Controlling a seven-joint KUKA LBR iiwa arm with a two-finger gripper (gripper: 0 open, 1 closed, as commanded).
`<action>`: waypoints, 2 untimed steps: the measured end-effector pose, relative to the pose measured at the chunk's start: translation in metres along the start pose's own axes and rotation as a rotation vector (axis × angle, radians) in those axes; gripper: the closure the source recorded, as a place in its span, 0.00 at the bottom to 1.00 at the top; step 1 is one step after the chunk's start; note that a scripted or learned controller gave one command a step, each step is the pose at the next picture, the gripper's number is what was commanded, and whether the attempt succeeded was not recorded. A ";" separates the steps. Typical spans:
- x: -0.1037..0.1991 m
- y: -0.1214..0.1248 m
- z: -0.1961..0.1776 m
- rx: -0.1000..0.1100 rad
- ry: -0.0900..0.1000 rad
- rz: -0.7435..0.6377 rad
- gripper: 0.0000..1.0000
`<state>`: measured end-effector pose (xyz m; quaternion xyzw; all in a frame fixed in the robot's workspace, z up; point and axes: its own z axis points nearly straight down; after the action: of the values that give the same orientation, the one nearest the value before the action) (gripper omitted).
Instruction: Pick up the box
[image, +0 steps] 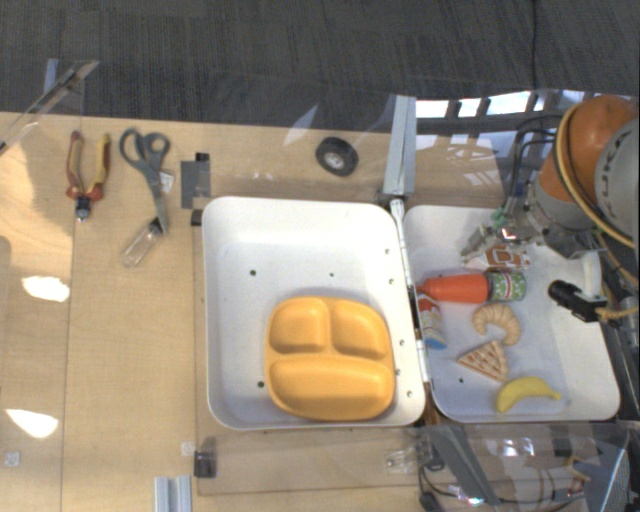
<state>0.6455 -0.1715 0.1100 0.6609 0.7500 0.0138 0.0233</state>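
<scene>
Banana (527, 393) near edge of right bin (590, 400); hand (497, 236) far side over box (506, 257), grip state unclear.

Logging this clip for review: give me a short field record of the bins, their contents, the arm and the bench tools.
left bin: yellow divided tray
right bin: carrot, small can, croissant, pizza slice, banana, small box
arm: over the right bin's far right corner
tool: near the small box; finger state unclear
bench: pliers, scissors, tape roll
box lifted: not visibly
</scene>
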 end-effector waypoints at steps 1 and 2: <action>0.014 0.000 -0.001 -0.001 -0.012 -0.038 0.00; 0.008 -0.001 0.000 0.004 -0.003 -0.095 0.00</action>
<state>0.6439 -0.1635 0.1097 0.6244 0.7807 0.0103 0.0239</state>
